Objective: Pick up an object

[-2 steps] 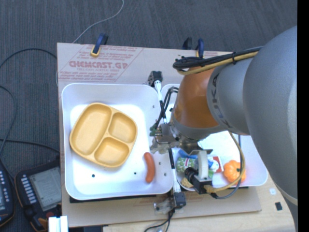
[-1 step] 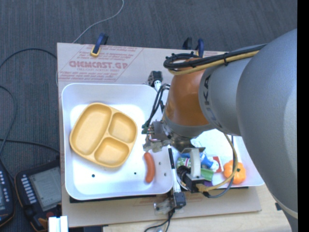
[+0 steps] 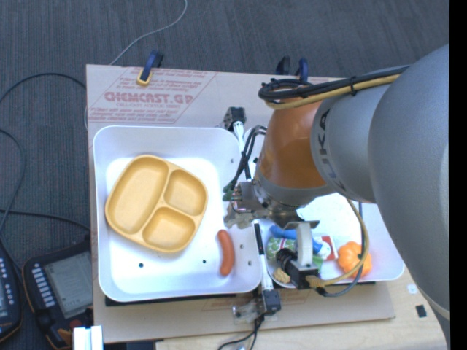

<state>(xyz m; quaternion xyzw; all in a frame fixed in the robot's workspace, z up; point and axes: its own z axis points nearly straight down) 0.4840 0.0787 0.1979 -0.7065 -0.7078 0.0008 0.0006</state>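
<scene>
The jaws of the gripper (image 3: pixel 245 210) sit under the wrist of the arm (image 3: pixel 379 137), and its bulk hides them from us, so we cannot tell whether they are wide or narrow, and we see nothing held in them. The gripper hangs low over the wall where the two white bins meet, about halfway along it. Nearest to it in the left bin (image 3: pixel 131 286) lies a reddish sausage (image 3: pixel 226 253), just left of that wall and a little toward the front edge, flat on the white floor and touching nothing else. Farther left in the same bin rests a yellow plate (image 3: pixel 155 203) with three compartments, turned at a slant and well apart from the sausage. In the right bin (image 3: pixel 391 268), just beside the gripper and partly under the arm, we see a small huddle of things: a blue thing (image 3: pixel 303 234), a green and white packet (image 3: pixel 278 247) in front of it, a red and white packet (image 3: pixel 327 245) next to that, and a round orange thing (image 3: pixel 351 257) farthest right. Both bins stand on a brown worktop (image 3: pixel 146 100) with red print, held by two blue clamps (image 3: pixel 151 65) at its far edge. Around it lies grey carpet (image 3: pixel 44 35) with thin cables, and a handheld control unit (image 3: pixel 55 283) rests at the near left.
</scene>
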